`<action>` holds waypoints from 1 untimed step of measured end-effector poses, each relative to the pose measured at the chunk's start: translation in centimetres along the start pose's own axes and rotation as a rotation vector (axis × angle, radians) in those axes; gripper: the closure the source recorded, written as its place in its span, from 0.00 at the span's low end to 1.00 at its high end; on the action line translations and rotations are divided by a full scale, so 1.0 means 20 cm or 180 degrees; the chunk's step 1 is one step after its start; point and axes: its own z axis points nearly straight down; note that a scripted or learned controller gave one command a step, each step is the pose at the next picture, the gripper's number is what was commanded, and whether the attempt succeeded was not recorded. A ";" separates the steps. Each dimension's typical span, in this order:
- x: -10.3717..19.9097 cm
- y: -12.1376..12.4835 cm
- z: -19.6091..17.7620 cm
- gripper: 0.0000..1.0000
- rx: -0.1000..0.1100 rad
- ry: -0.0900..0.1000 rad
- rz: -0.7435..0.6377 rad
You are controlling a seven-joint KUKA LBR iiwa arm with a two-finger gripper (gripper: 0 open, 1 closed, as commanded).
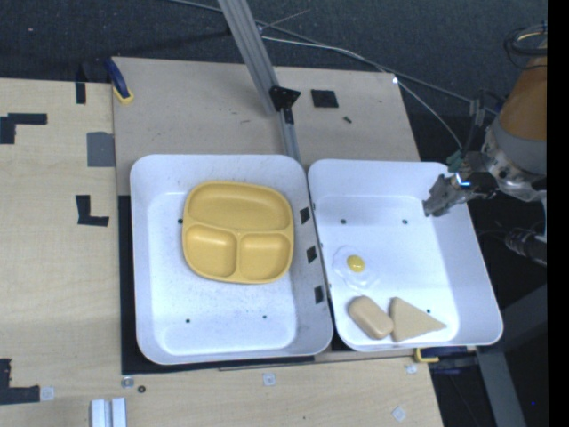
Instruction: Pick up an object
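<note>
Jaws hang over the right bin (462,265) rim at right of frame; their spread cannot be told, nothing seen between them

A tan wooden bench (53,265) bears two white bins (151,327) side by side.

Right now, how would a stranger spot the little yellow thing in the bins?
Look in the right bin, the one without the yellow divided plate. Near its middle lies a small yellow ball, above the two tan pieces; it alone there is round and bright yellow.
</note>
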 end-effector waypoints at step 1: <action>0.23 0.02 0.04 1.00 0.0017 0.0007 -0.0012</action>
